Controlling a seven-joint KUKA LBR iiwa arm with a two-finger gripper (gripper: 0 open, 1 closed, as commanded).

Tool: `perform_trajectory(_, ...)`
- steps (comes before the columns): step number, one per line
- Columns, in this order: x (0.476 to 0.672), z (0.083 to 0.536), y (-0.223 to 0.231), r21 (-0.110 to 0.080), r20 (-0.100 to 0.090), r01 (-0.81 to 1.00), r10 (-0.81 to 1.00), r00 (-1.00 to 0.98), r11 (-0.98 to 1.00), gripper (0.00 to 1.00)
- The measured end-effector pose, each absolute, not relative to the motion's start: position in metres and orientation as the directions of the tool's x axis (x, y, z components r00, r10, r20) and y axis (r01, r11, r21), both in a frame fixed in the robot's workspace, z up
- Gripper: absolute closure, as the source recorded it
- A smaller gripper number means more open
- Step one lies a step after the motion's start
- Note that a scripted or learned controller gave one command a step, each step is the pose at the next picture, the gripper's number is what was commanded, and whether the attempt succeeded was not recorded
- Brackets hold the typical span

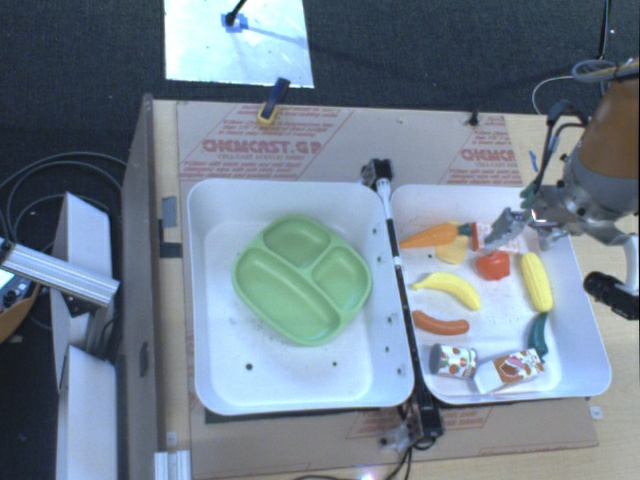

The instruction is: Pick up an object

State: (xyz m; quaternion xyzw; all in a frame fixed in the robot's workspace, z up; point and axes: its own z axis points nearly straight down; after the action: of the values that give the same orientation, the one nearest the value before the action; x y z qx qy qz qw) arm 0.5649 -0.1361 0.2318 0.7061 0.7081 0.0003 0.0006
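Observation:
The right bin (596, 368) holds toy food. An orange carrot (432, 235) lies at its back left, with a pale yellow piece (452, 254) beside it. A red tomato (492, 265), a yellow corn cob (536, 280), a banana (450, 288), a red sausage (441, 322), a dark green vegetable (538, 333) and two small cartons (456, 360) (512, 369) lie further forward. My gripper (503, 230) hangs over the back of this bin, just above the tomato and right of the carrot's tip. I see nothing held in it.
The left bin (215, 368) holds a green divided plate (302, 278). A ridge (395, 268) separates the two bins. The arm (600, 168) comes in from the right, over the right bin's back corner. Cables lie on the floor at the left.

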Motion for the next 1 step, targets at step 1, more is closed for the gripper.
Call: perform_trajectory(1,0.5388,0.0779,-0.1302,-0.003,0.002,1.000,1.000,0.001,-0.001,0.00)
